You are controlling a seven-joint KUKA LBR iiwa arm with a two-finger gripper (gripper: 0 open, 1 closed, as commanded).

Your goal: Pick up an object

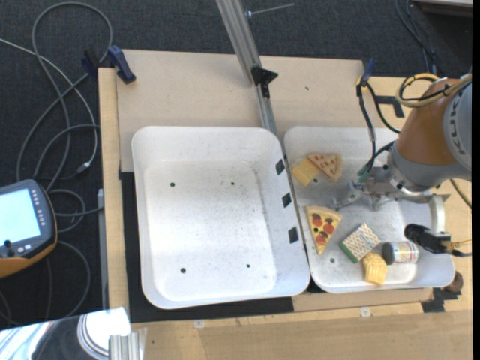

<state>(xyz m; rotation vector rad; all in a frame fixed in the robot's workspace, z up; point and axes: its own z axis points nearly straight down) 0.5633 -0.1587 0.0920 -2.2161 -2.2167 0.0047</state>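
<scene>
**Now: claw low in right bin, nothing visibly gripped**

Arm [431, 137] reaches in from the right w/ the claw [361, 193] down near the floor of the right bin [300, 142], roughly mid-bin. Can't tell if it's spread or pressed together; wrist hides most of it, and nothing shows between the tips.

Candidates, all in the right bin: pizza slice [323, 227] just below-left of the claw, closest by my read; second slice [325, 165] w/ a yellow wedge [304, 172] touching it, up-left; patterned block [360, 241], yellow chunk [375, 268] and small can [401, 253] clustered near the front edge. Left bin [214, 216] sits alongside on the counter [187, 88].

Probably mid-descent or grasp attempt. Flat slices give little for the tips to catch, so a miss looks likely.
</scene>
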